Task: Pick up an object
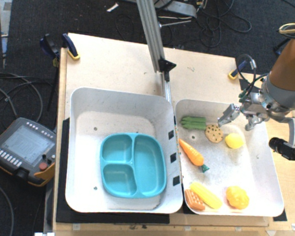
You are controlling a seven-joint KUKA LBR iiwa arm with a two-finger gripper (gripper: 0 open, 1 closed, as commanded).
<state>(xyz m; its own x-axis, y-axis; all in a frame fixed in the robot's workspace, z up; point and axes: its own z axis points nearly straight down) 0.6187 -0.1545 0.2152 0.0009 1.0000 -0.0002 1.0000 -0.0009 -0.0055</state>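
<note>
Cookie [214, 133] lies between green pods [193, 123] and lemon [233, 141], under the spread, empty claw [240, 119].

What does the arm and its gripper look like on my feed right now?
The arm is bulky and rounded, with an orange band above a grey wrist section. Dark cables loop beside the wrist. The gripper is grey metal with two slim fingers.

My gripper [240, 118] hangs over the right bin's [268, 169] far side, above a cookie [214, 133] and lemon [233, 141]. The divided tray [132, 164] lies in the left bin [83, 134].
</note>
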